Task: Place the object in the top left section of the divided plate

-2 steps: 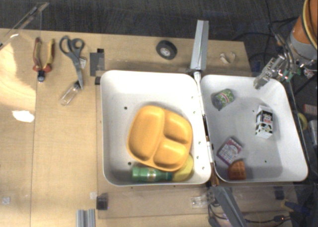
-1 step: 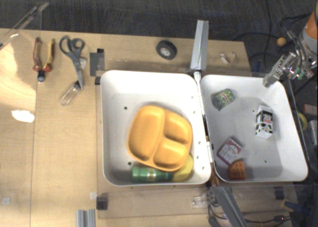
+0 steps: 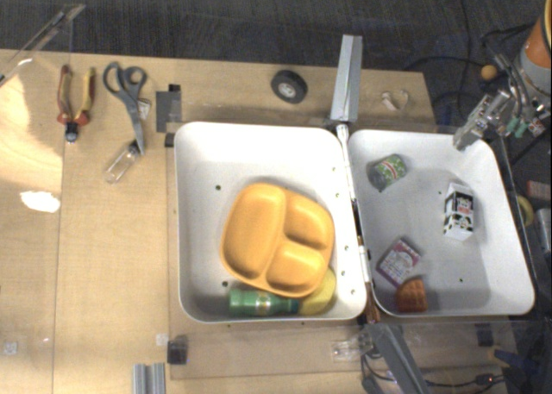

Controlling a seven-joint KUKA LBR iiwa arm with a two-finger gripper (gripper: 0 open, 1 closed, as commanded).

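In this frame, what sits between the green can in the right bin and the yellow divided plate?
In the camera view, bare white floor of both bins and the metal divider lie between the green can and the yellow divided plate; no object sits there.

Even overhead light falls across the desk (image 3: pixel 103 297), bright enough to wash the two white bins (image 3: pixel 198 211) nearly flat. A broad patch of glare whitens the wood at the far left, with a smaller hot spot just below it. Shadows stay soft and short, pooling under the yellow divided plate (image 3: pixel 278 239) along its near edge. The dark floor beyond the far edge reads grainy. The gripper (image 3: pixel 492 118) at far right looks slightly soft and smeared.
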